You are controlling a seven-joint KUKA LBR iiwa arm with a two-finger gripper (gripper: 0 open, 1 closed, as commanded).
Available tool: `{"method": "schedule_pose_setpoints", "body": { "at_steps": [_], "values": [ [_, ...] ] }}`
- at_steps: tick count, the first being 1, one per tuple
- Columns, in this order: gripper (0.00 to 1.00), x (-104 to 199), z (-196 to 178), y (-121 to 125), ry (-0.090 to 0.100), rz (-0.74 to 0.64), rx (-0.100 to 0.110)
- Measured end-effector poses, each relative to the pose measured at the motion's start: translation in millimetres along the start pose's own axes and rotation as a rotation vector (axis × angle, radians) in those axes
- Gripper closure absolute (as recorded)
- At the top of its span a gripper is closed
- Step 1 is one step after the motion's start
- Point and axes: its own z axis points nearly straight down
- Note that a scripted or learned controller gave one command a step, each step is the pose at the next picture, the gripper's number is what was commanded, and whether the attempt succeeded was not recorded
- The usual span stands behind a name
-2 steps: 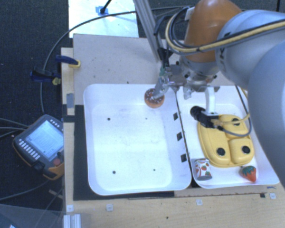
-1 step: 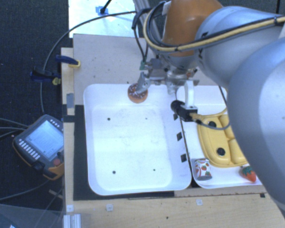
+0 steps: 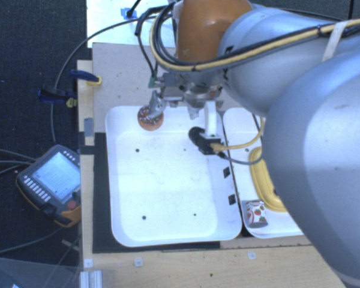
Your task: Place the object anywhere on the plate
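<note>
A small round brown object (image 3: 150, 120), like a doughnut, lies in the far left corner of the left bin (image 3: 162, 221). My gripper (image 3: 161, 105) hangs right above it, its tip touching or just over the object's top edge. The yellow plate (image 3: 261, 182) lies in the right bin (image 3: 276, 228), and the arm hides most of it, leaving its left rim in sight. The arm's bulk covers the gripper from above, so its grip on the object cannot be made out.
A small white cup with red markings (image 3: 255, 213) stands at the near left of the right bin, close to the plate's rim. A teach pendant (image 3: 51, 182) rests off the bench to the left. Blue clamps (image 3: 78, 77) grip the bench's far left edge.
</note>
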Motion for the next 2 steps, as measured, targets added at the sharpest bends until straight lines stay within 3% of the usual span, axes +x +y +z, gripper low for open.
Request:
{"method": "schedule_pose_setpoints", "body": {
  "at_steps": [1,2],
  "values": [
    [1.0,43.3,14.7,-5.2,-0.001,0.001,0.001],
    [0.0,40.8,14.1,-4.7,-0.003,0.004,0.001]
  ]
}}
